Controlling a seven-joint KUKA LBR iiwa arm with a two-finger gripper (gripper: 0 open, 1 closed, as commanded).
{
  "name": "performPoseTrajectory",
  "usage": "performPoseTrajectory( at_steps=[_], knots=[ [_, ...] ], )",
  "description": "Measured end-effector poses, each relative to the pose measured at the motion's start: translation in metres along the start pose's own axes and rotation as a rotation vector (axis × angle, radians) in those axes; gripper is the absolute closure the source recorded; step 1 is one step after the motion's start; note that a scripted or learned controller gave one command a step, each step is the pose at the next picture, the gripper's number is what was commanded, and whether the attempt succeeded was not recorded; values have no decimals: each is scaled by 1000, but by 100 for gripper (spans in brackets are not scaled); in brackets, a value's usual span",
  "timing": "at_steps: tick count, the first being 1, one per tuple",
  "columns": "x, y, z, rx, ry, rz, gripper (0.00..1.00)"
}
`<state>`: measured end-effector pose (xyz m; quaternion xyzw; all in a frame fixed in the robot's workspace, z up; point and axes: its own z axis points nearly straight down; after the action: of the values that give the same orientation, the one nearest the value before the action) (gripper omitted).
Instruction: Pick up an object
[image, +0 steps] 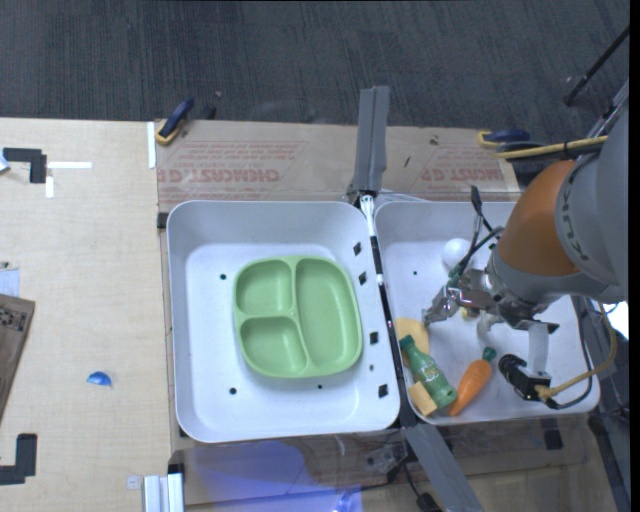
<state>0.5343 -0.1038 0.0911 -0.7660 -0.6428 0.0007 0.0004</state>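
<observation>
1. The task is at an early stage as far as the view shows: nothing is lifted, and every object lies on a bin floor. The whole grasp and lift remain to be done.
2. The grey arm (590, 215) with its orange band reaches from the right into the right bin (420, 235). Its gripper (462, 298) hangs low over the middle of that bin, near the divider side.
3. Whether the fingers are spread or pressed together, I cannot tell; the metal parts at the wrist blur together with cables, and no object is seen between them.
4. The candidate things lie in the near-left corner of the right bin: a green bottle (426, 369) lying slanted, a carrot (473, 383) just beside it on the right, and a yellow banana-like piece (414, 342) partly under the bottle, its lower end showing by the front wall.
5. This cluster is below and slightly left of the gripper in the view, near but apart from it; no contact is visible.
6. A small white ball (455, 250) rests toward the far side of the same bin, just above the gripper.
7. The left bin (200, 300) holds a green divided plate (298, 317), well apart from the arm.
8. My judgement: the gripper needs to shift toward the front corner and descend on the bottle or carrot.
</observation>
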Motion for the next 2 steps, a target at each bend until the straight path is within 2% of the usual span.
performPoseTrajectory(
  at_steps=[1, 2],
  knots=[
    [-56, -34, 0, 2, 0, 42, 0],
    [-31, -53, 0, 2, 1, 58, 0]
  ],
)
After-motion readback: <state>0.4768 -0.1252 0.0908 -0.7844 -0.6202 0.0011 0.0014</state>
